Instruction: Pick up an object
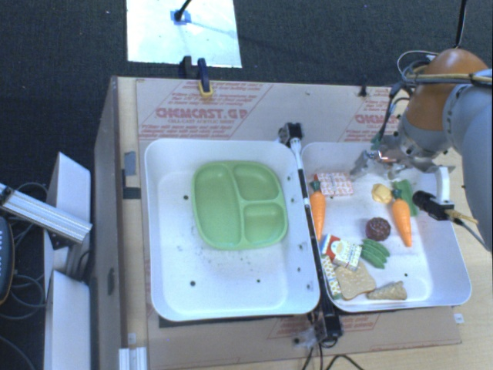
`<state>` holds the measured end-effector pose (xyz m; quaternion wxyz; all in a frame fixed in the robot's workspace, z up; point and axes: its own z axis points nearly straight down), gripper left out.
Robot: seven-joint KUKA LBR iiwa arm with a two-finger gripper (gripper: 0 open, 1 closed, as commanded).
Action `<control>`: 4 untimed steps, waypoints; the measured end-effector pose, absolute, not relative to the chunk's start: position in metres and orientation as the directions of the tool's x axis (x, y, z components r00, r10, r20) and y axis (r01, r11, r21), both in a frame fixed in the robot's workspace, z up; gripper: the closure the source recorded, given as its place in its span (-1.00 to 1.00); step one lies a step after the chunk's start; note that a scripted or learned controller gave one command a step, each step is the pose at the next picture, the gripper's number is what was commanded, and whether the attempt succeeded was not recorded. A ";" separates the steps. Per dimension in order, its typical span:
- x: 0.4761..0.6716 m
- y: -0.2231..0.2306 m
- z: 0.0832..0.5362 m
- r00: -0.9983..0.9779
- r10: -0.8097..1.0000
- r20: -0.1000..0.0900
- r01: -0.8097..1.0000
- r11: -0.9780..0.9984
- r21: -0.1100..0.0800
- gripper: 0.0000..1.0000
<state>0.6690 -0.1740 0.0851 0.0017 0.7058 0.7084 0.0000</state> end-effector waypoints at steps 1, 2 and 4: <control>0.669 -0.190 0.085 -0.001 1.000 -0.002 1.000 0.001 0.004 -1.00; 0.669 -0.181 0.085 -0.004 1.000 -0.002 1.000 0.004 0.003 -1.00; 0.669 -0.179 0.085 -0.004 1.000 -0.003 1.000 0.004 0.002 -1.00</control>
